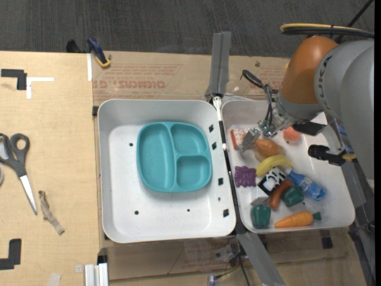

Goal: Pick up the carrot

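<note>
The 2 bins (113, 177) look like smooth white plastic with a faint sheen. The teal divided plate (175, 157) is matt plastic. The carrot (294, 220) has a smooth orange skin like moulded plastic, as does the glossy yellow banana (272, 162). The surface (47, 159) is pale wood-grain board, matt, beside brown cardboard (149, 79). The scissors (18, 165) have shiny metal blades and grey handles. The arm (339, 76) has a smooth grey shell with a glossy orange band.

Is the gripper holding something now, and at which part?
It cannot be told. The gripper is low in the right bin, far from the carrot.
</note>
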Robot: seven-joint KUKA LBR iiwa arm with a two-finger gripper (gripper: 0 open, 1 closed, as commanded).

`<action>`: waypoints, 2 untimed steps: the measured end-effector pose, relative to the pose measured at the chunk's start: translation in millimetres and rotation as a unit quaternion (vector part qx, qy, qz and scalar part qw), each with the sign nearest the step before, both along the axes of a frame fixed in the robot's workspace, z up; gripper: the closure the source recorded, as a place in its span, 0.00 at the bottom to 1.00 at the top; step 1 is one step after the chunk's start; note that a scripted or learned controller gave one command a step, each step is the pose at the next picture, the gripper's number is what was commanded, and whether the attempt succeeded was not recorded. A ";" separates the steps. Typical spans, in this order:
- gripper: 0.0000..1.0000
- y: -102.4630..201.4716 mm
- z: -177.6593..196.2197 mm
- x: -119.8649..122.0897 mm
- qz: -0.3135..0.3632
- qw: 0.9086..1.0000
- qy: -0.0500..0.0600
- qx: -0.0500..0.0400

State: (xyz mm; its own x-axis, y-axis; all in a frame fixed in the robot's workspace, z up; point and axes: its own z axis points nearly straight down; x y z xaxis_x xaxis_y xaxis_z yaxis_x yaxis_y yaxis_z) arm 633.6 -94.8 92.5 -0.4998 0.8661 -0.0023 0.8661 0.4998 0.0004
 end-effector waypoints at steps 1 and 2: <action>1.00 -1.0 8.6 -0.6 0.001 1.000 0.002 -0.002; 1.00 -10.5 -0.9 20.4 -0.147 0.989 0.014 0.001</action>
